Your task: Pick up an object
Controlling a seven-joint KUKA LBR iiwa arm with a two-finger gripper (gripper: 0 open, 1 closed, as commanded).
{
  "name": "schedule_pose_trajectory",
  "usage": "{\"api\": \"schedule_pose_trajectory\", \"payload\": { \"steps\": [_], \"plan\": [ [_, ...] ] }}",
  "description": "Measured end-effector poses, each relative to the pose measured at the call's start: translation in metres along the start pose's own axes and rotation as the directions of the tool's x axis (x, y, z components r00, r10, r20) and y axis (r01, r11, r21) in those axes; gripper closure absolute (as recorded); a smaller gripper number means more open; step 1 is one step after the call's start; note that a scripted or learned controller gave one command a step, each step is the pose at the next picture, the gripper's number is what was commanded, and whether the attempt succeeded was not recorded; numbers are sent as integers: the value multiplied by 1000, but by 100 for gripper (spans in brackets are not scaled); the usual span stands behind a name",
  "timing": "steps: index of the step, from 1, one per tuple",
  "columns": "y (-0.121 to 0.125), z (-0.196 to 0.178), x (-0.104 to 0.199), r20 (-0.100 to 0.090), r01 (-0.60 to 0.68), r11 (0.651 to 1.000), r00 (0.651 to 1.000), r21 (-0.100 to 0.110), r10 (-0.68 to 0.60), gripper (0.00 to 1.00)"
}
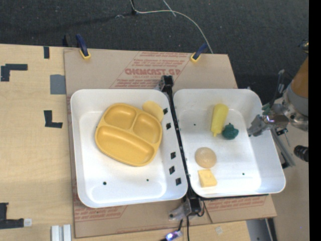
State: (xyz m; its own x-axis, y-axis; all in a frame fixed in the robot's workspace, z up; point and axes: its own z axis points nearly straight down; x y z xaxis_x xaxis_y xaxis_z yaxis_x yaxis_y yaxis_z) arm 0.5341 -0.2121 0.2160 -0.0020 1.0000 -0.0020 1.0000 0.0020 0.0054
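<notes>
Camera view puts the gripper [257,126] over the right bin's [261,182] right rim, whether clenched or released I cannot tell; descending here risks striking that rim, and the nearest object, a green lump [230,131] inside, touches a yellow cylinder [218,118], so both may shift

Right bin [261,182] holds yellow cylinder [218,118], green lump [230,131], pale disc [205,157], yellow block [207,177].
</notes>
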Motion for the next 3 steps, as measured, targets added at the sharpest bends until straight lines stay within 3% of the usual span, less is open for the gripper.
{"api": "schedule_pose_trajectory", "payload": {
  "steps": [1, 3],
  "plan": [
    [2, -51, 0, 0, 0, 1000, 1000, 0, 0, 100],
    [27, -31, 103, -3, 4, 1000, 1000, 7, -4, 100]
  ]
}}
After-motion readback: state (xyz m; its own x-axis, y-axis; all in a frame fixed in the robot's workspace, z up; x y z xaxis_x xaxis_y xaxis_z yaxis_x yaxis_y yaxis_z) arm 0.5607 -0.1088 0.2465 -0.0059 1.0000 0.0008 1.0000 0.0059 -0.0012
